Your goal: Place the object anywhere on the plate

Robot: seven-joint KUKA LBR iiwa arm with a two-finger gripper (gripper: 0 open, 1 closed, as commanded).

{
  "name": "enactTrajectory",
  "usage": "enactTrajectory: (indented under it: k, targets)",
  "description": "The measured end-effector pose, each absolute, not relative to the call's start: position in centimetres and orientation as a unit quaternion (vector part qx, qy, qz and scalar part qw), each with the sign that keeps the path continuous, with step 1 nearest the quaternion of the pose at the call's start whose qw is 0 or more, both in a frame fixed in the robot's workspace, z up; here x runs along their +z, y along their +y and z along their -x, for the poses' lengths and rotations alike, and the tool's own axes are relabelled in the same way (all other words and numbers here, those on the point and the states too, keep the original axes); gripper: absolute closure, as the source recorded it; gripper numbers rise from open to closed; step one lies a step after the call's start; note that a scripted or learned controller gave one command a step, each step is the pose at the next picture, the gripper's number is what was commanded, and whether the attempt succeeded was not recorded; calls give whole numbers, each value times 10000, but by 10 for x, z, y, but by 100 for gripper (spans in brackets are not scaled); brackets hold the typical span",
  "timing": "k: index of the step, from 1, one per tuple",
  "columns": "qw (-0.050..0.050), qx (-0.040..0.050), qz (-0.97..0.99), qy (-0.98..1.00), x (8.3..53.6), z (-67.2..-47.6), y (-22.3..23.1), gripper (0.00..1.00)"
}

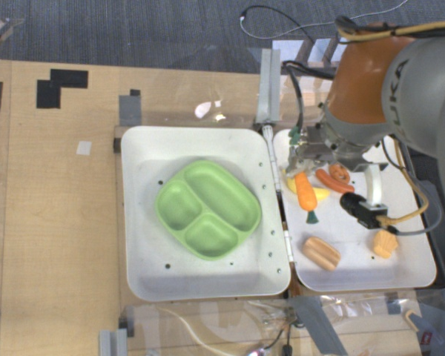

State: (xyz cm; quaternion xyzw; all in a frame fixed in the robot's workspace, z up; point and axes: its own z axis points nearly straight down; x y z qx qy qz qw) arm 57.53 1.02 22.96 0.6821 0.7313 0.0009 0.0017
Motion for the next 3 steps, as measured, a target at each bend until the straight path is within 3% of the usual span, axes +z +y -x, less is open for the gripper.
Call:
enactTrajectory:
  k: [1, 2, 3]
  targets:
    - [4, 12, -7143, 6998, 208, -552, 129, 100]
    - [10, 17, -7565, 6540, 261, -551, 133, 100]
    - [13, 19, -7224, 6915, 307, -532, 115, 100]
